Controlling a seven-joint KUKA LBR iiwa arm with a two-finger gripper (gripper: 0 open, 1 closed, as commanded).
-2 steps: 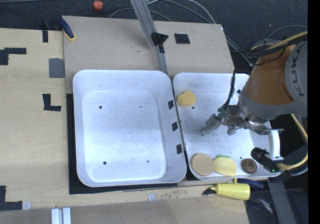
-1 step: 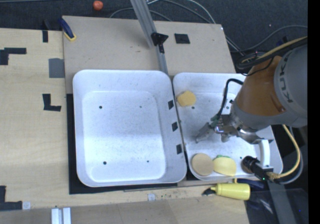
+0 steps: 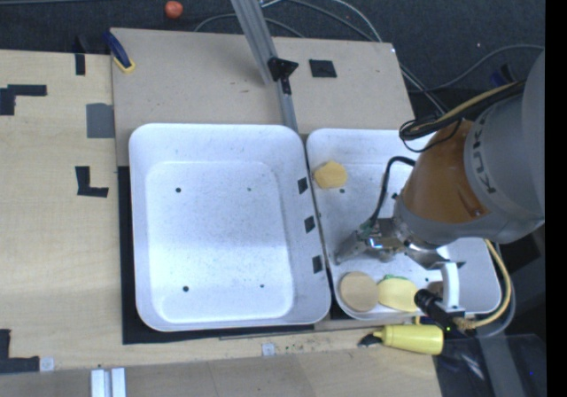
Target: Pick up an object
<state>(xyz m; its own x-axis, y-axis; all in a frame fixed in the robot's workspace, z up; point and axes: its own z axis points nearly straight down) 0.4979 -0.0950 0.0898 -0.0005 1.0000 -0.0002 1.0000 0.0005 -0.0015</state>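
Note:
In the right bin (image 3: pixel 354 147), a small yellow-orange lump (image 3: pixel 330 175) lies near the back left corner. A round tan piece (image 3: pixel 358 291) and a pale yellow piece (image 3: pixel 399 293) sit side by side at the front rim. My gripper (image 3: pixel 356 244) hangs low over the bin's middle, between the lump and the two front pieces, and touches none of them. The orange-banded wrist (image 3: pixel 443 187) covers the bin's right part.
The left bin (image 3: pixel 213 227) lies beside the right one. A slanted metal pole (image 3: pixel 252 19) stands behind the bins. A yellow-handled tool (image 3: pixel 412 338) lies on the bench just in front of the right bin. A small red ball (image 3: pixel 174 8) sits far back.

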